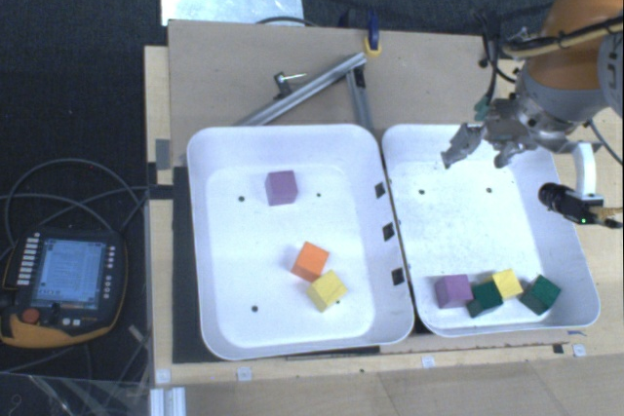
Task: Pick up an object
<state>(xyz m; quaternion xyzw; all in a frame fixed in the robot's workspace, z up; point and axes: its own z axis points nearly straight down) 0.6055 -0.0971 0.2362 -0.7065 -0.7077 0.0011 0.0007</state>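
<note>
Above the right bin, open claw hovers.

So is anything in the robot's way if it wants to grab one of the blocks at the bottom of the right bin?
Nothing visible. The gripper hangs open over the right bin's far end, and only bare white floor lies between it and the purple block, yellow block and two green blocks.

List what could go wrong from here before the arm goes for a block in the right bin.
1. The purple block, two green blocks and yellow block sit packed in a row; the fingers may have no gap to enter and could shove neighbours.
2. That row lies against the right bin's near wall, which may block a finger.
3. The gripper, open, hovers above the far end, so a plain descent would likely close on nothing.
</note>
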